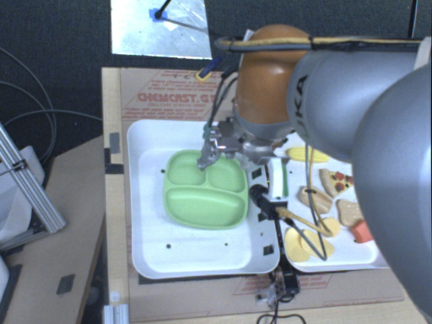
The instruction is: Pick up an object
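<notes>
You are looking at the gripper [208, 155] hanging over the far rim of the green divided plate [205, 189], which is lying in the left bin [145, 201], while toy foods are sitting in the right bin [378, 258].

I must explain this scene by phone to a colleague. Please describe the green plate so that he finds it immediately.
Look at the left white bin of the two on the bench. The green plate lies in its middle, just under the arm's hand. It is the one green thing in that bin, a rounded tray split into three compartments, while the small food toys lie in the right bin.
</notes>
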`<state>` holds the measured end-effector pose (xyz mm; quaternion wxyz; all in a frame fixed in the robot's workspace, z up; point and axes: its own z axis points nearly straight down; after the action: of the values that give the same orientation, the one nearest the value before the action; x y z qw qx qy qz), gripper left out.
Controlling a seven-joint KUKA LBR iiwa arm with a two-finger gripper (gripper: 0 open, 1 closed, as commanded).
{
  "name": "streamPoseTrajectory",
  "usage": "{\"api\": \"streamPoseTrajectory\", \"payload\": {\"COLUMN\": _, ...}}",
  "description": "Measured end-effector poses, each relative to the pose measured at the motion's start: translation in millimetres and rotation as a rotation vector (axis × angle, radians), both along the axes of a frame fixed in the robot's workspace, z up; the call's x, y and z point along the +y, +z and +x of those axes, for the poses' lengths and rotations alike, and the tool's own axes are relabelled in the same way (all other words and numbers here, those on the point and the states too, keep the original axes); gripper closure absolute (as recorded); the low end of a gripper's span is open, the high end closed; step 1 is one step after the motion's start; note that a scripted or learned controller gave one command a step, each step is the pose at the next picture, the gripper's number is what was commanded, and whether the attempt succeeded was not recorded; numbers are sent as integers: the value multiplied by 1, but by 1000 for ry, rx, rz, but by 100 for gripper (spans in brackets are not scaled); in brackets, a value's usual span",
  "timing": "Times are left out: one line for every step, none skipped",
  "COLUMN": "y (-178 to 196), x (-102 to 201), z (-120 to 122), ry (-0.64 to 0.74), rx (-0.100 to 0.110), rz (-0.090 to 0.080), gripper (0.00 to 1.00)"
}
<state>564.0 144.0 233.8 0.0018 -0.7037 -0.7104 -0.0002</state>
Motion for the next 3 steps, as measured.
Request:
{"api": "streamPoseTrajectory", "payload": {"y": 12, "x": 53, "z": -23, "ry": 1, "rx": -3, "rz": 1, "gripper": 0}}
{"api": "streamPoseTrajectory", "payload": {"y": 97, "x": 60, "z": -25, "ry": -3, "rx": -12, "rz": 2, "gripper": 0}}
{"api": "streamPoseTrajectory", "payload": {"y": 49, "x": 93, "z": -57, "ry": -2, "rx": 1, "rz": -2, "gripper": 0}}
